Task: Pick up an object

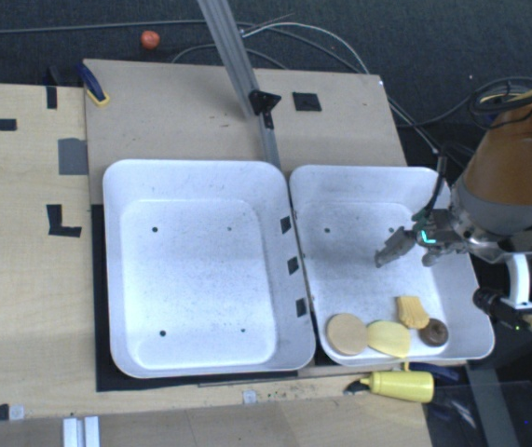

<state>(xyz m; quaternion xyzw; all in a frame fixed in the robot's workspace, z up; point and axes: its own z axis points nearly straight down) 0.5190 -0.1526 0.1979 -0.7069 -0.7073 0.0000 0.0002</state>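
Note:
My gripper (409,253) hangs over the right bin (359,194), near its right side, with the grey arm and its orange band (506,161) behind it. Its two dark fingers are spread apart and open, with nothing between them. Along the bin's front edge lie a tan round disc (346,333), a pale yellow piece (388,338), a small orange-tan block (412,311) and a small brown round piece (434,331). The block is the closest of these, a little below the gripper and apart from it.
The left bin (191,268) stands beside the right one. A yellow object (402,385) lies on the bench just outside the right bin's front rim. A slanted metal bar (238,54) rises behind the bins, with cables at the back.

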